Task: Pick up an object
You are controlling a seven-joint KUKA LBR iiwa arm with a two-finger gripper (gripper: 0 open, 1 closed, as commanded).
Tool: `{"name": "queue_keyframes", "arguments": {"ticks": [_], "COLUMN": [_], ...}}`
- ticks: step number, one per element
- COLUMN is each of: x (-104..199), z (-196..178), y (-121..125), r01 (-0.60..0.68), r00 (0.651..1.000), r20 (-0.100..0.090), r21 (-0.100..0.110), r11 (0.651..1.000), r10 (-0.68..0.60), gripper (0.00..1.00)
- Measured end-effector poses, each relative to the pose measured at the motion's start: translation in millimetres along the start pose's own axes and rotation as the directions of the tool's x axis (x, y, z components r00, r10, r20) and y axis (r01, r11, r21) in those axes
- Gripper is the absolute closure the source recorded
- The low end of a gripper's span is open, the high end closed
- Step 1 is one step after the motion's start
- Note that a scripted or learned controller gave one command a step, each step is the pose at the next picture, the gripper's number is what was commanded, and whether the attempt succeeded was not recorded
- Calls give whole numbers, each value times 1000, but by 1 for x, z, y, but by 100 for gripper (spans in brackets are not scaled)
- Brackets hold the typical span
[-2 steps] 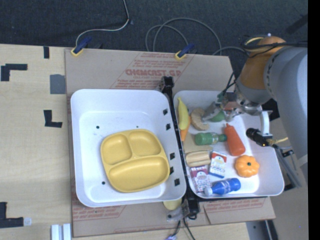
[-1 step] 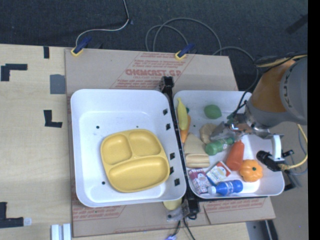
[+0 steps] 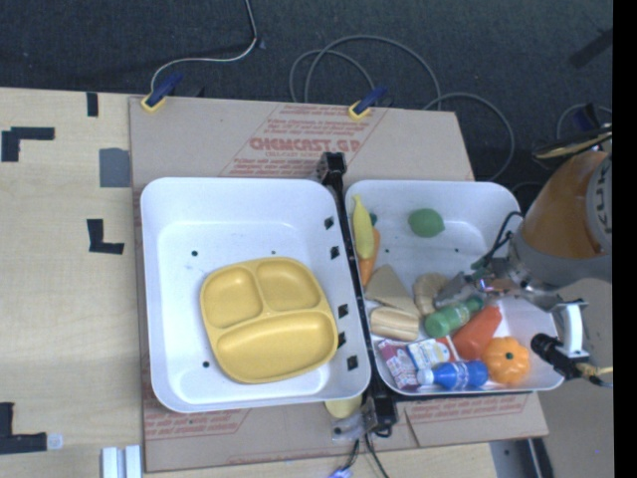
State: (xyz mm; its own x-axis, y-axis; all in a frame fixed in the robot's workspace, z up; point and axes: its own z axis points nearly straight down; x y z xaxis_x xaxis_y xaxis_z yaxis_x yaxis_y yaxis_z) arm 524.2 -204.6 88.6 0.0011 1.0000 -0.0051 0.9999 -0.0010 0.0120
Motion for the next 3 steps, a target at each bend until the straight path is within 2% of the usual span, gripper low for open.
{"name": "queue_keyframes", "arguments": {"ticks": [1, 2, 3], "x": [61, 85, 85], "z": [-76, 7, -7], "y": [61, 129, 128], "r01": [11, 6, 3], "r00": [1000, 1000, 1000], "r20": [-5, 1, -2], "r21": [1, 7, 7], "r11": [1000, 1000, 1000], "r10": [-11, -6, -3], "gripper": [0, 0, 100]}}
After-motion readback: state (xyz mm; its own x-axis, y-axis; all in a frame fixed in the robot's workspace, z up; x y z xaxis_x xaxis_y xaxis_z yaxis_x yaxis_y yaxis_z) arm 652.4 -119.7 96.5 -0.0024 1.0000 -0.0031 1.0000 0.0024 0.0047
